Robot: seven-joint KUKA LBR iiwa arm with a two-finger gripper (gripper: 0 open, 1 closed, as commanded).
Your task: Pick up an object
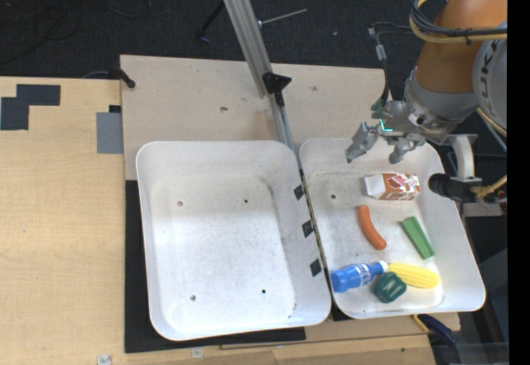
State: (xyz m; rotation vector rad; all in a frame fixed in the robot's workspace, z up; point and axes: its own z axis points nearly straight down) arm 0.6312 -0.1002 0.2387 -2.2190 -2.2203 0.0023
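White plastic makes up both shallow bins in front of you: the left bin [217,239] sits beside the right bin [460,272], the two touching along a seam marked by small black clips. Your candidates for picking all lie in the right bin. A small red-and-white carton [392,186] lies on its side in the upper part of that bin. Just below it, an orange carrot-like piece [372,226] lies at a slant, and to its right a green stick-shaped piece [417,237] lies at a similar slant, the two apart from each other. Nearer the front edge you have a blue bottle [358,276] with a white cap lying flat, its cap end close to a yellow corn cob [414,276], and a dark green rounded object [389,288] tucked against both from below. The end effector [378,145] hangs over the far edge of the right bin, above and a little left of the carton, with its two fingers spread apart and nothing between them. Behind it you see the grey arm with its orange band [464,24] rising toward the upper right. The bins rest on a pale bench [190,98], and a slanted aluminium rail [247,28] runs from the top of the view down to the meeting point of the bins.
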